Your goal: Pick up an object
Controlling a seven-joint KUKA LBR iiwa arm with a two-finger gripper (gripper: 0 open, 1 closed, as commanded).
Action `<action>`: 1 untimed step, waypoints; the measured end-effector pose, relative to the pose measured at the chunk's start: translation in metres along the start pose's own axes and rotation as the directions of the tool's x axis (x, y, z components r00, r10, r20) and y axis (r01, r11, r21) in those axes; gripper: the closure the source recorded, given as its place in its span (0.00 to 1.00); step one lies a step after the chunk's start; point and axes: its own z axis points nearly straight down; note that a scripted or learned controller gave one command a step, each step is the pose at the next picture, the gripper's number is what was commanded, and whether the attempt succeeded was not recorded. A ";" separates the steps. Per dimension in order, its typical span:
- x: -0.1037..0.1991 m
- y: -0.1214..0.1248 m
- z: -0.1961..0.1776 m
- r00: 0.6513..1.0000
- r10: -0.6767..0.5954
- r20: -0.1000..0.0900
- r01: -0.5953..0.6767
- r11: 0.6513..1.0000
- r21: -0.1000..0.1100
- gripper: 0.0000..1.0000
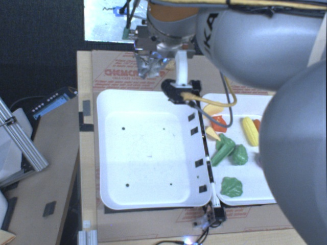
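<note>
I judge the corn (pixel 250 130) in the right bin (pixel 245 199) light, stiff and smooth; I'd pinch across its middle. I cannot tell how the jaws stand.

We see a left white bin (pixel 107 137) on brown cardboard (pixel 115 70) covering the bench (pixel 61 157). Far left, a blue-edged device (pixel 51 102) lies near an aluminium rail (pixel 23 142).
</note>
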 end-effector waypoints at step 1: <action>0.004 0.044 -0.020 1.000 -0.004 0.001 0.004 1.000 0.003 1.00</action>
